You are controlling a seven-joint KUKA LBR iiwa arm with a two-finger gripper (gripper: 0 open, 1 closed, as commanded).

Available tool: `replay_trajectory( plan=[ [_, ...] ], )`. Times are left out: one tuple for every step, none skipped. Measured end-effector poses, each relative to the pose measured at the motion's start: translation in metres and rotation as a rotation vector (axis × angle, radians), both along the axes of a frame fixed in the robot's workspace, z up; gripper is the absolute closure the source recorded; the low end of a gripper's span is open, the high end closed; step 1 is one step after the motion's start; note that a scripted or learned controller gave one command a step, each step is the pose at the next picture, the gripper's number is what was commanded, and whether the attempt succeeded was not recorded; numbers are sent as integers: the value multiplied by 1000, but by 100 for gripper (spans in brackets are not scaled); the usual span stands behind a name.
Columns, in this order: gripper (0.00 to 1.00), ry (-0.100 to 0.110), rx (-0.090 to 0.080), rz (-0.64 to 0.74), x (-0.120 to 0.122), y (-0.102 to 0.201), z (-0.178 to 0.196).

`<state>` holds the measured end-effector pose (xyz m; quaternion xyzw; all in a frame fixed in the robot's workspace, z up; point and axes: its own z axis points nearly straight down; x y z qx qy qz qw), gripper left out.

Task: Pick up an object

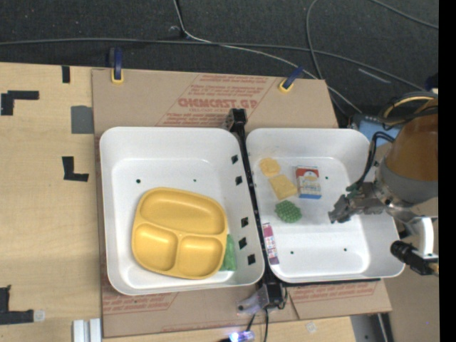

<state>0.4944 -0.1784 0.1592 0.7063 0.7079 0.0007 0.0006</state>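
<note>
The right bin (313,262) holds several small objects near its left half: a yellow round piece (269,167), a yellow wedge (283,186), a red and white carton with a blue edge (308,182), and a green knobbly object (288,211). My gripper (343,211) hangs over the right side of this bin, to the right of the green object and apart from it. Nothing shows between its dark fingers. A pink and white packet (268,242) lies against the bin's left wall.
The left bin (117,155) holds a yellow divided tray (179,232) with a green item (229,255) tucked at its right edge. A black divider (246,191) runs between the bins. Cables cross the dark backdrop above.
</note>
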Motion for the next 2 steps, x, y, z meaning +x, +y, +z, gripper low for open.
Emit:
replay_trajectory(
  plan=[
    [100, -1, 0, 0, -2, 7, 45],
    [100, 0, 0, 0, -1, 7, 69]
  ],
)
